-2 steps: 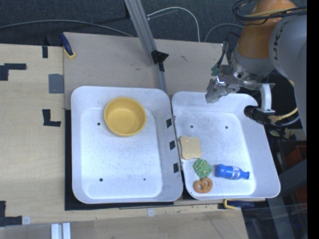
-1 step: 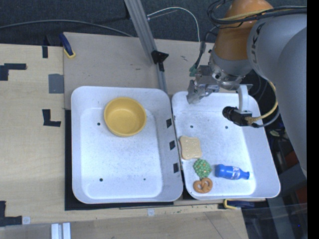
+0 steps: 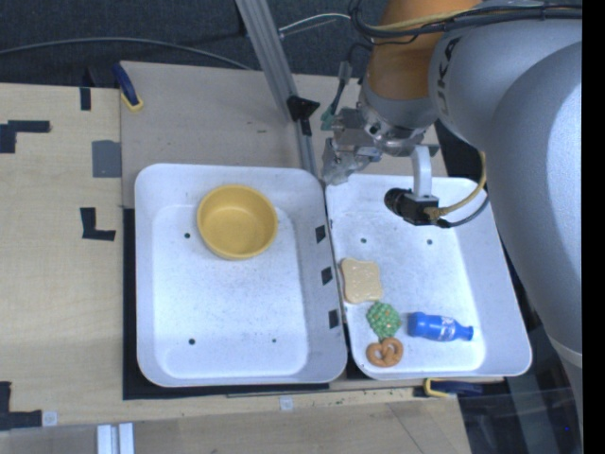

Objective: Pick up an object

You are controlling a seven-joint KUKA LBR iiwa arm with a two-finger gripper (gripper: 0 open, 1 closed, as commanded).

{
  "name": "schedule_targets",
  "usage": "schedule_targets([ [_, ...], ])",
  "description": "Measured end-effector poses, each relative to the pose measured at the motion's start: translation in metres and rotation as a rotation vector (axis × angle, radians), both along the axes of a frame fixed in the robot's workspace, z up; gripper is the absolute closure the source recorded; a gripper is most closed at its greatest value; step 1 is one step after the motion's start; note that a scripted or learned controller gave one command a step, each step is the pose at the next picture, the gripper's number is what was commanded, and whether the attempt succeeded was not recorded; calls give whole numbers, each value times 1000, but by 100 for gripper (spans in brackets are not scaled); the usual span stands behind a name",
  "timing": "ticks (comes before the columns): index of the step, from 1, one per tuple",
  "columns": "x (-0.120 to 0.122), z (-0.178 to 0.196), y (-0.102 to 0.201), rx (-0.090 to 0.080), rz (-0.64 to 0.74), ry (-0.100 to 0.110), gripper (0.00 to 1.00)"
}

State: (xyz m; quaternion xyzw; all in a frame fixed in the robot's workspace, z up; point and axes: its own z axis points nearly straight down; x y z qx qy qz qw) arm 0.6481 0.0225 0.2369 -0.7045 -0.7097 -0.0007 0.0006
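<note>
Hand (image 3: 342, 166) sits at the back edge of the right white plastic bin (image 3: 492, 282), near the divider w/ the left white plastic bin (image 3: 161, 253), hanging off the grey arm with the orange band (image 3: 416, 26). Can't tell how far open the hand is from this angle: metal bits blur together, nothing visible between them. So treat as not holding anything.

Candidate objs all in the right bin, clustered at the front-left corner:
- tan square sponge-like pad (image 3: 360, 280), flat, just beside the divider wall
- small green knobbly toy (image 3: 383, 319), just in front of the pad, prob touching the next one
- brown pretzel-shaped piece (image 3: 385, 352), at the front rim
- blue plastic bottle (image 3: 438, 327), lying on its side, right of the green toy, slightly apart

Left bin has a yellow round bowl (image 3: 236, 220), upright, back-centre, well apart from everything else.

Hand is well apart from the cluster, at the opposite end of the bin. My read: pre-grasp, task barely started. Black cable loop (image 3: 412, 206) dangles below the wrist over the bin floor.

Risk guess: pad hugs the wall, so little finger clearance there; green + pretzel too close to grab one cleanly. Bottle looks like the easiest pick, though it may roll. Bins sit on the wooden worktop (image 3: 57, 282).
</note>
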Motion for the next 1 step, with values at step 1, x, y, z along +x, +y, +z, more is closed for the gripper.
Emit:
schedule_targets([
  [1,10,6,55,0,-1,1,100],
])
